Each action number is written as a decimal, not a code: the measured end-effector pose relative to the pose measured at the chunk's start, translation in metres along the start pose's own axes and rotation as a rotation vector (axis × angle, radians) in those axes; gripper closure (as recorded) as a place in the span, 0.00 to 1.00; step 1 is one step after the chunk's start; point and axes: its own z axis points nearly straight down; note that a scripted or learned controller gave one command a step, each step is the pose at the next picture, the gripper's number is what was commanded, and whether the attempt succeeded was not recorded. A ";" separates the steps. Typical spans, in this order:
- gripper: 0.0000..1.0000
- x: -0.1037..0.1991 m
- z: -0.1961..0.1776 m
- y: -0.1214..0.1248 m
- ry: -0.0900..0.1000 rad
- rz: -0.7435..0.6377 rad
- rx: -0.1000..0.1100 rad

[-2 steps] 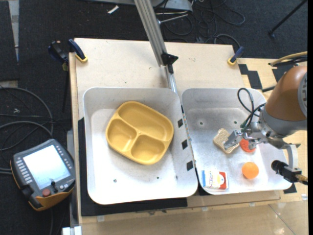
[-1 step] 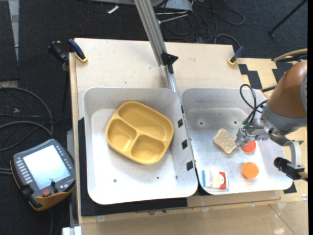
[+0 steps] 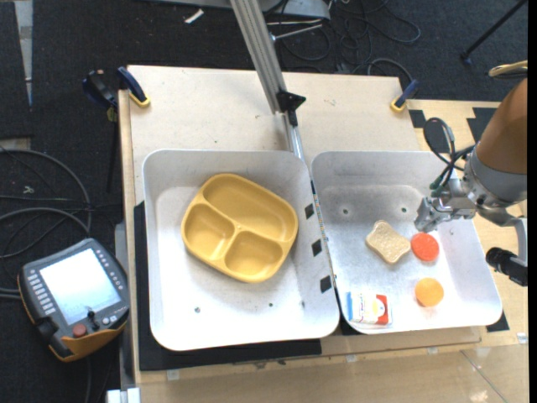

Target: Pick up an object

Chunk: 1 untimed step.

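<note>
Taking the right bin (image 3: pixel 470 296) as the landmark, a small white carton with red and blue print (image 3: pixel 368 309) lies at its nearest, front-left corner, close to the rim. To the carton's right and a little farther back sits an orange ball (image 3: pixel 430 292). Beyond that, near the bin's middle, a red ball (image 3: pixel 425 248) rests just beside a slice of toast (image 3: pixel 387 242), which lies to its left. The claw (image 3: pixel 430 217) hangs just behind the red ball, over the bin's right half, with nothing between its fingers; how wide it stands cannot be told. Left of this bin, the other bin (image 3: pixel 168 225) carries a yellow divided plate (image 3: pixel 240 227) on the tabletop (image 3: pixel 210 107).
</note>
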 end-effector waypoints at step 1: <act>1.00 0.000 -0.025 0.001 0.001 0.000 0.002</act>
